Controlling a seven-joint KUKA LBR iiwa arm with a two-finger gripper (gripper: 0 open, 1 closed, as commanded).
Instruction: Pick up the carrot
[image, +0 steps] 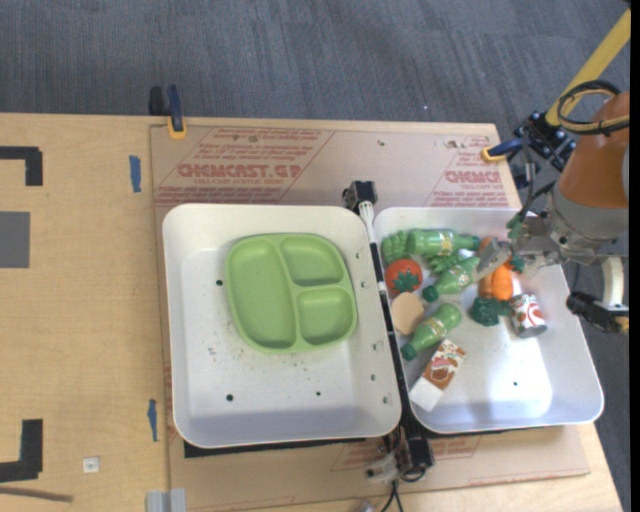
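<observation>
Reaching step: grey metal tool (512, 252) hangs just above small orange toy carrot (497, 283); grip unclear. Next, lower and squeeze.

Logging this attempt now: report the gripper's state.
Gripper: cannot be told whether open or closed; it sits over the right white bin, right by the orange carrot with green top.

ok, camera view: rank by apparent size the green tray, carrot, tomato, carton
Largest to smallest as they look:
1. green tray, by far
2. carton
3. carrot and tomato: look about alike, and the gripper partly covers the carrot, so unranked.
</observation>
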